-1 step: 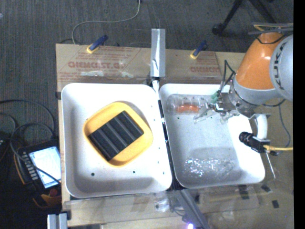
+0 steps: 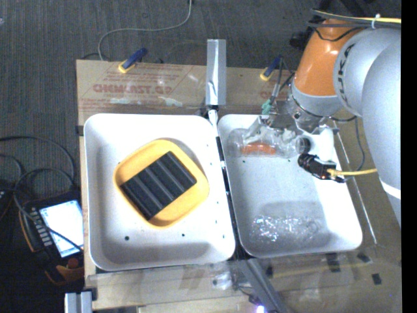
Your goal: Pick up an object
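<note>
1. The yellow tray (image 2: 162, 182) takes the middle of the left bin (image 2: 104, 240); only its edges are free.
2. In the right bin (image 2: 348, 230), the arm (image 2: 339, 64) blocks the far end.
3. The clear wrapper (image 2: 287, 225) lies near the front; the middle floor is open.

The table (image 2: 130, 87), a wooden board with faded red lettering, bears two shallow white bins touching side by side: the left bin (image 2: 104, 175) and the right bin (image 2: 339, 230).

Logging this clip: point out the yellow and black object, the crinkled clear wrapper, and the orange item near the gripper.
Yellow and black object (image 2: 162, 181), camera view, its black ribbed centre.
Crinkled clear wrapper (image 2: 285, 226), camera view, its middle.
Orange item (image 2: 260, 149), camera view, its visible orange middle.
</note>
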`<state>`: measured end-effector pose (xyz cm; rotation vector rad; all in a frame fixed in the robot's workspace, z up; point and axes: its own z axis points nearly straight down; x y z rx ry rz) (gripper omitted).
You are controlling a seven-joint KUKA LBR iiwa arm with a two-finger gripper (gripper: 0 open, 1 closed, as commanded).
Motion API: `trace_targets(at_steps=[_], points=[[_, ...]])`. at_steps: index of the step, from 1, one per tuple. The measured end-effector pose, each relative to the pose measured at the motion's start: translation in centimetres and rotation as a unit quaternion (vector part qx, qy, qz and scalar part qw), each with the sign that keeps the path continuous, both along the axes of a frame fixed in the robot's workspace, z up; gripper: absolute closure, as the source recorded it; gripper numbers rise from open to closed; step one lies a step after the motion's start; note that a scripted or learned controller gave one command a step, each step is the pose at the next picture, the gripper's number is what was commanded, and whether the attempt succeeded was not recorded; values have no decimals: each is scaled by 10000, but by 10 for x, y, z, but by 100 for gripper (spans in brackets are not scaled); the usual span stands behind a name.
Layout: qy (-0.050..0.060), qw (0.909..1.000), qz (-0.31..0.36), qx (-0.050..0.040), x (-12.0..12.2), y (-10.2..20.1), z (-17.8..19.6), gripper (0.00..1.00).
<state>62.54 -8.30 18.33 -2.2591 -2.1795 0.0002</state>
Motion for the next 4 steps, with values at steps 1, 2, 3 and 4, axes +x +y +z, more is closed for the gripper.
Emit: trace_targets(at_steps=[1,2,3,4], points=[[-8,9962,872,0,23,-11,-52,0],[-71,9932,1163,-18,-30,-21,-93,0],[-11,9979,648,-12,-69,-73,-18,0],[-11,9955,944,3,-74,-81,-56,0]])
